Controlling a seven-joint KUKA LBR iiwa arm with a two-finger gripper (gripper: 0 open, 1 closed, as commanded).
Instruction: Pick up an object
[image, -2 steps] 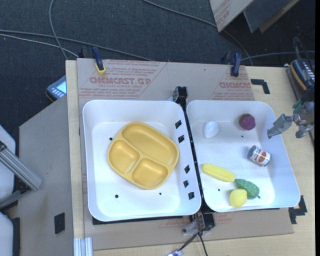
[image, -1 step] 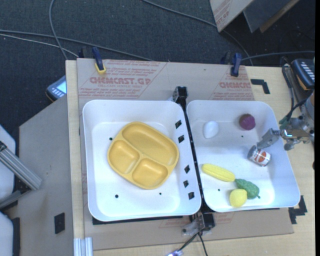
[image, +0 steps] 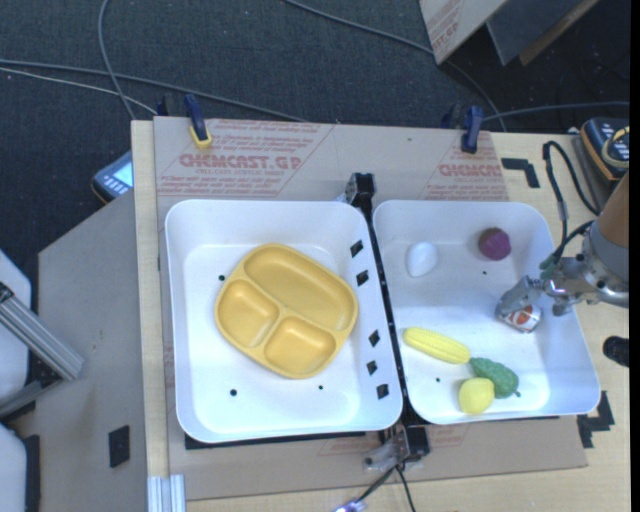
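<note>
**Small red-and-white object met at the right bin's edge**

A small red-and-white object (image: 522, 318) is seen directly beneath the jaws (image: 524, 303), in the right bin (image: 570, 390). Whether it is clamped cannot be told. Behind the jaws lies a purple ball (image: 494, 243); ahead, a corn cob (image: 436, 346). A slip may be caused by an off-centre grip near the wall.

Dark carpet (image: 250, 60) with cables (image: 120, 80) surrounds the wooden bench (image: 270, 150).
</note>
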